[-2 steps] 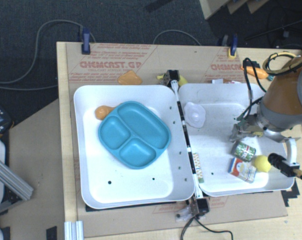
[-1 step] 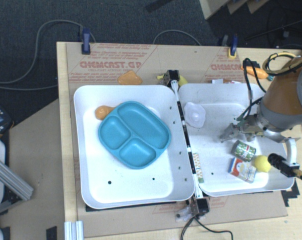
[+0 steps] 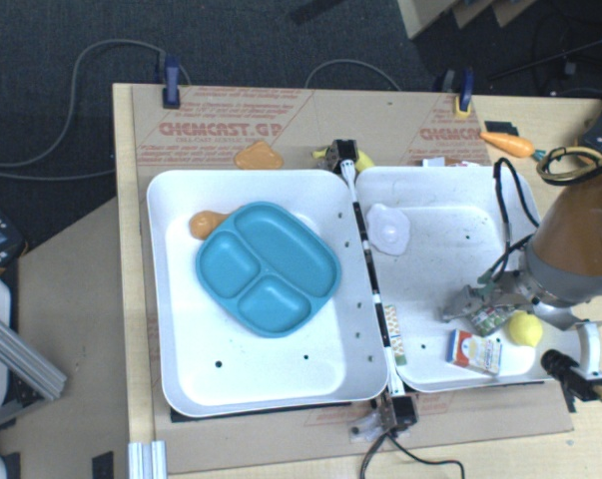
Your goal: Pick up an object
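While the gripper [image 3: 472,310] sat low in the right bin [image 3: 430,193], grip state unreadable, a ball [image 3: 525,328], carton [image 3: 474,351] and clear lid [image 3: 388,230] lay there; left bin [image 3: 181,267] held a tray [image 3: 268,267].

my bench [image 3: 281,118] sits under even, fairly bright overhead light, so the two white bins [image 3: 181,267] come out near washed, with a soft sheen on the blue plate [image 3: 269,265] and only faint, short shadows under its rim. the carpet [image 3: 61,28] around the bench falls dark and grainy. the whole picture is a little soft, small things by my wrist [image 3: 570,238] blur together, and the printed lettering on the board reads only roughly.
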Robot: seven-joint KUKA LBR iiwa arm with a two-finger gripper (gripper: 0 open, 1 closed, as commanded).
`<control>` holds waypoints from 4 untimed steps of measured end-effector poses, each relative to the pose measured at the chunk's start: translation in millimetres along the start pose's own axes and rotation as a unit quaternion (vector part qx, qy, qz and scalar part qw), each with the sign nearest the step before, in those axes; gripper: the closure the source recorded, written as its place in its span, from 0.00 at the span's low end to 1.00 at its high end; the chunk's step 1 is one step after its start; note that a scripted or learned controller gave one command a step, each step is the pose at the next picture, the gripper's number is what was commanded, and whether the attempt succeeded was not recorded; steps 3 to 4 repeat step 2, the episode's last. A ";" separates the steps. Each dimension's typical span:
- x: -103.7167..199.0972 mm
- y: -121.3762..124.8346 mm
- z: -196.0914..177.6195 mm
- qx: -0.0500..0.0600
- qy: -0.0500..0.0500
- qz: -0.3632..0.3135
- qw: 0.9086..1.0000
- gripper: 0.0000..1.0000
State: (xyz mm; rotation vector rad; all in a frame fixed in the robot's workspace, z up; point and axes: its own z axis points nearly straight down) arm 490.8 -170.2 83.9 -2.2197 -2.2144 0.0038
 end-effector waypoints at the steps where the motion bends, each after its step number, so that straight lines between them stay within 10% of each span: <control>1: 0.2 4.0 -11.5 -0.005 -0.002 -0.001 1.000 1.00; 2: 90.0 32.2 -106.2 -0.009 0.000 -0.007 1.000 1.00; 4: 90.0 32.2 -106.2 -0.009 0.000 -0.007 1.000 1.00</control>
